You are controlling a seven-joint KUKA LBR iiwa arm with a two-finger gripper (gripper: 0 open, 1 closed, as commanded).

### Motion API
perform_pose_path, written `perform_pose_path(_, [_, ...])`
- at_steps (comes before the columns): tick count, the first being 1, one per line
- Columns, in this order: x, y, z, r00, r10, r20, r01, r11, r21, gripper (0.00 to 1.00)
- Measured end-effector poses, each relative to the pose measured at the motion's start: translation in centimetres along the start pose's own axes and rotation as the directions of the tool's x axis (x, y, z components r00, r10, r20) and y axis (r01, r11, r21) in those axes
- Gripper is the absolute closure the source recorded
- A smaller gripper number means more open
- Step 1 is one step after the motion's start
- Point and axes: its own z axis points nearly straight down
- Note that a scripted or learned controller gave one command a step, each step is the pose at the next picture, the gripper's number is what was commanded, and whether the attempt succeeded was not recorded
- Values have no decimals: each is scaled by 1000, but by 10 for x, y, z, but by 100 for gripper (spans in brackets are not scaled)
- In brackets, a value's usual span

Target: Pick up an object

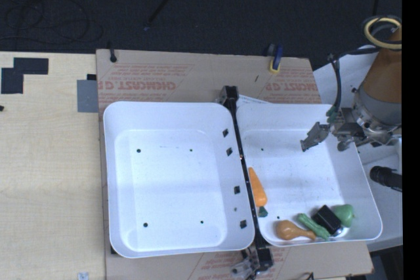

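At the left lies the pale wood tabletop (46, 160), with a brown cardboard sheet (170, 79) spread under both bins. The left bin (111, 141) is a shallow white tray with rounded corners. Next to it, the right bin (367, 206) holds all the small things, gathered along its near side. An orange carrot-shaped piece (256, 188) lies against the bin's left wall, pointing toward the near edge. Past it, in the near corner, sits a tan pear-shaped piece (291, 229), then a green elongated piece (313, 225), a small black block (326, 220) lying on it, and a rounded green piece (344, 213) touching the block. Farther right, the pincer (329, 138) hangs above the bin's far right part, well apart from those things, its fingers spread with nothing between them.
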Motion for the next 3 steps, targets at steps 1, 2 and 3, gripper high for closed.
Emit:
perform_pose_path(1, [-1,0,-10,1000,0,-1,0,1000,1,100])
perform_pose_path(2, [53,2,17,1000,-2,-1,2,1000,2,100])
perform_pose_path(3, [-42,7,106,1000,5,2,-5,1000,3,100])
